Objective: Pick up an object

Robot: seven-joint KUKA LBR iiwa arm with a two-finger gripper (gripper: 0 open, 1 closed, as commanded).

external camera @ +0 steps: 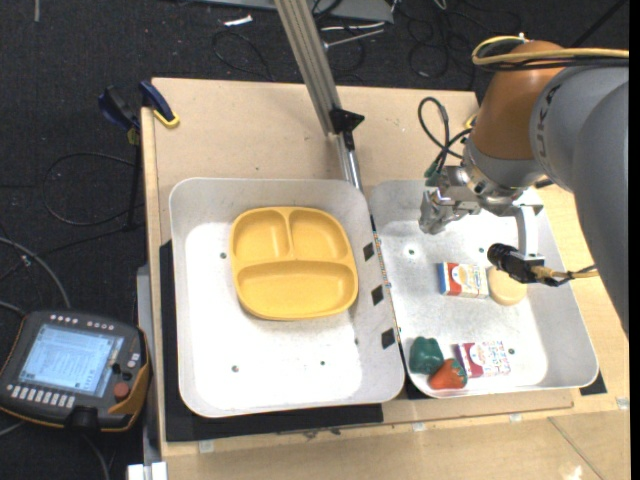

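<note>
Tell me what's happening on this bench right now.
A grey KUKA arm reaches in from the right, and its tool hangs over the upper left part of the right bin. Nothing is visibly between its fingers. In that bin lie a small carton, a pale yellow block, a green toy pepper, a red strawberry and a flat packet. The left bin holds a yellow divided plate.
</note>
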